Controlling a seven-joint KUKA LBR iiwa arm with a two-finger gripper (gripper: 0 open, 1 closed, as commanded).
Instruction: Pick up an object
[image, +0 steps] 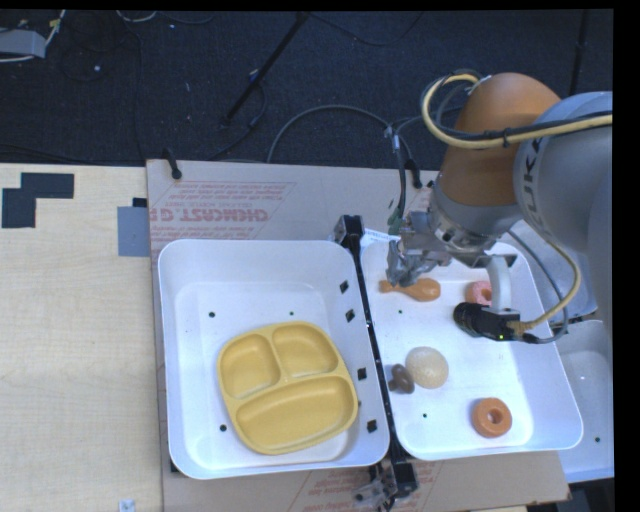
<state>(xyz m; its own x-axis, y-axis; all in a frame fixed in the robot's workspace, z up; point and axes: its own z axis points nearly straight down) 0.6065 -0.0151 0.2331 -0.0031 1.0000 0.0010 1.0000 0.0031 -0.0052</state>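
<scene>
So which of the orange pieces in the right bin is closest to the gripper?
The drumstick-shaped piece at the bin's far end, lying right under the gripper. The orange ring sits apart in the near corner.

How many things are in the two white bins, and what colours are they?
Yellow divided plate: 1
Orange things, a ring and a drumstick-shaped toy: 2
Cream ball: 1
Small brown lump: 1
Pink thing, partly hidden: 1
Total: 6
</scene>
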